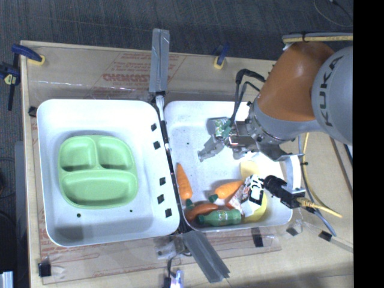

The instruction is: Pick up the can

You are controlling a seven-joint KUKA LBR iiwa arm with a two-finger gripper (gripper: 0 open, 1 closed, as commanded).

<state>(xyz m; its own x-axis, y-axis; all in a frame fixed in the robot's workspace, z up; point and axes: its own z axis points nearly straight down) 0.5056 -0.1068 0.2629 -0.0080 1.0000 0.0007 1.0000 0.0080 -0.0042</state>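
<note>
Bright, even overhead light; soft shadows, mild glare, slightly soft focus.

My desk (252, 62) is pale wood under clear sheeting. Dark carpet (90, 11) lies beyond its far edge. Blue clamps (27, 54) grip it.

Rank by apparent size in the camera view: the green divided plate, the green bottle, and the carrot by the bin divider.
1. Green divided plate, by far the largest.
2. Green bottle and carrot look alike in length; no clear order between them.
</note>
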